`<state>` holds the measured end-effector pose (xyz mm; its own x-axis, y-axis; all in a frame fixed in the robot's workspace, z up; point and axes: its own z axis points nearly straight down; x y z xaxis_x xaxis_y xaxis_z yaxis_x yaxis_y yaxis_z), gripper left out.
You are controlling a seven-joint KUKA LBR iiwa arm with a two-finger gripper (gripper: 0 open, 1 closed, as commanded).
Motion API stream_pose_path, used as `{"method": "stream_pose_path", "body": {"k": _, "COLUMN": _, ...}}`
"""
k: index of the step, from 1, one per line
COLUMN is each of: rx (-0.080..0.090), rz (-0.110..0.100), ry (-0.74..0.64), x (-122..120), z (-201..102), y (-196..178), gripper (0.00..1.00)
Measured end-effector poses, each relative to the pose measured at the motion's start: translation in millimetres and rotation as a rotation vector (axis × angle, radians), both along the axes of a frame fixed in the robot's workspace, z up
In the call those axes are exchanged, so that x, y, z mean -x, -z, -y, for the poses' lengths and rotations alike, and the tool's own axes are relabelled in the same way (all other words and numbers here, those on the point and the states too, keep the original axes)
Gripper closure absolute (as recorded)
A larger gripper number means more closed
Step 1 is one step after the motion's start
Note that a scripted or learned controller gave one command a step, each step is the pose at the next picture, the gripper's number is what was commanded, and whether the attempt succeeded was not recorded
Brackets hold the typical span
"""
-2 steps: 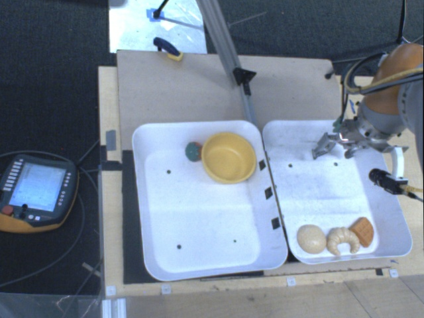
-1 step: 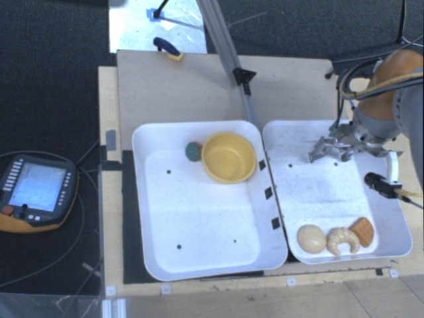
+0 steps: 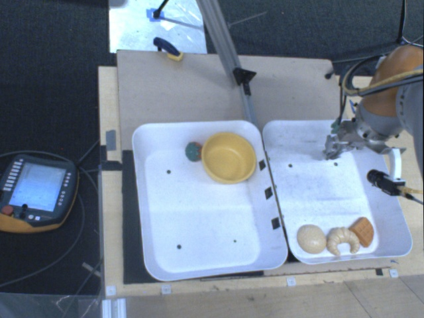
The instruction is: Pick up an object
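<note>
The arm (image 3: 397,88) is cut off by the right edge, so only its orange band and wrist show. The gripper (image 3: 333,148) is small and seen from above against the right bin (image 3: 311,177); whether its fingers are spread or closed cannot be told. The green ball (image 3: 193,151) touches the yellow bowl (image 3: 228,158), whose rim covers its right side. The croissant (image 3: 343,240) overlaps the near corner of the orange biscuit (image 3: 362,230). The pendant (image 3: 34,192) is clipped by the left edge, and its screen is too blurred to read. A slanted pole (image 3: 222,35) runs out past the top edge.
</note>
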<state>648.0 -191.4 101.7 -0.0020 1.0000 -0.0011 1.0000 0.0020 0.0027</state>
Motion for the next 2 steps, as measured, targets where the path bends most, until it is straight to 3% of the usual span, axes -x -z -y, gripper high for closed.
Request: {"method": "stream_pose_path", "body": {"k": 2, "rx": 0.001, "rz": 0.004, "ry": 0.001, "x": 2, "z": 8, "y": -125, "gripper": 1.0}}
